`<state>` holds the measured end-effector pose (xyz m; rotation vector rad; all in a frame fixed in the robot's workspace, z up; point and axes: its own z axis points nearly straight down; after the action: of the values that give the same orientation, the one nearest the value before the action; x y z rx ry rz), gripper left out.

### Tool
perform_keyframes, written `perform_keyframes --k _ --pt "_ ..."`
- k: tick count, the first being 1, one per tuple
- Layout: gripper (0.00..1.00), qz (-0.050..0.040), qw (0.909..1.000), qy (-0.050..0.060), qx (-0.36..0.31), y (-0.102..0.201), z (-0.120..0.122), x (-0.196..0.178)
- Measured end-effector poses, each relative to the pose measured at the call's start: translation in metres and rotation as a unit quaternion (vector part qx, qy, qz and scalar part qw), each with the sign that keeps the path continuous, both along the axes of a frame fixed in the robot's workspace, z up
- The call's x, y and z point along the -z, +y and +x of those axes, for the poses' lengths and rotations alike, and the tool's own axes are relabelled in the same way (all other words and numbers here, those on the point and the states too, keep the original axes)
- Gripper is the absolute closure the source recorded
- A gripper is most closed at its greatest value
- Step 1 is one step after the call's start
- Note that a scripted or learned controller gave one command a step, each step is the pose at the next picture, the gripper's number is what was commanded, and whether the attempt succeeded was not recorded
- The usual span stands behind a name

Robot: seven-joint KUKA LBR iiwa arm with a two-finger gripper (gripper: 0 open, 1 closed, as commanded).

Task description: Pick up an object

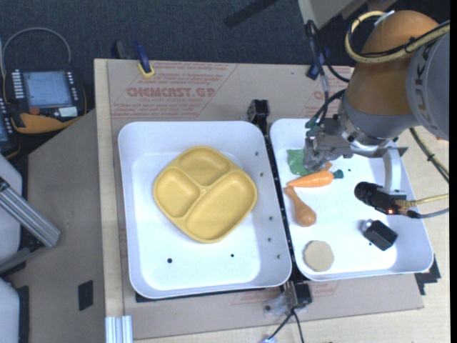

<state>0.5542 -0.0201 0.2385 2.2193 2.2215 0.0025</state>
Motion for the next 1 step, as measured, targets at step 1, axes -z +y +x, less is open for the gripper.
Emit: perform_keyframes --k 1 --pt "1.00 0.0005 1.0000 0.000 -0.003 0.0566 0.0085 -0.0018"
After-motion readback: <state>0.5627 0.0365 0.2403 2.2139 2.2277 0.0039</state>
